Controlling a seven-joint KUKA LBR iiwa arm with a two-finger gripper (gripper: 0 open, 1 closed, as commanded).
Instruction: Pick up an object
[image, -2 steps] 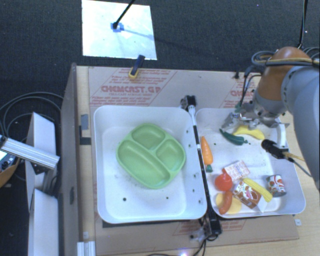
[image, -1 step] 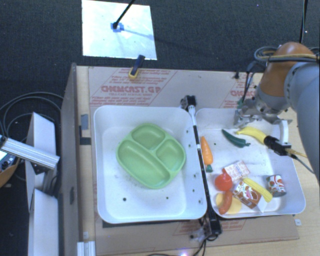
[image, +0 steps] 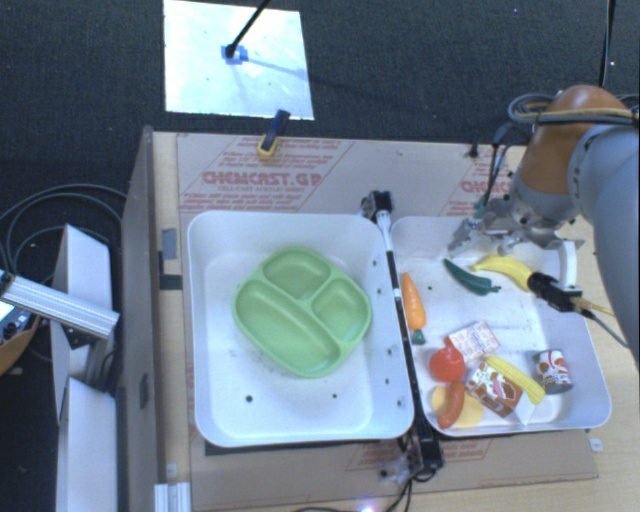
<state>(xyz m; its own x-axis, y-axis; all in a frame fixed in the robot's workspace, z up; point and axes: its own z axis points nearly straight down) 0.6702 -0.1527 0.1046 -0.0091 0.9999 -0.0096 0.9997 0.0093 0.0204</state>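
camera view. the arm (image: 590, 150) enters from the right and is cut off by the frame edge, so only its grey last link and the orange band show. the gripper (image: 487, 232) is a small grey cluster, blurred against the far wall of the right bin (image: 600, 400). whether the jaws are apart or together cannot be told, and nothing is seen between them.

several things in the right bin overlap. a yellow piece (image: 524, 381) lies partly under a red printed packet (image: 490, 388). a red-orange item (image: 452, 405) in the near left corner hides part of something yellow behind it, and its kind cannot be made out. the print on the small can (image: 552, 370) is too small to read.

arm pose: the wrist bends down over the far part of the right bin, with the gripper pointing down and to the left, low over the bin.

the banana (image: 508, 267) lies just beside the gripper on its near side. a dark green pod-shaped item (image: 472, 277) lies next to the banana's left end. a carrot (image: 412, 303) lies along the bin's left wall. a red tomato (image: 447, 365) touches a red and white carton (image: 473, 342) near the middle.

the left bin (image: 197, 300) holds a green divided plate (image: 300, 312), lying flat. both bins rest on the desk (image: 330, 170).
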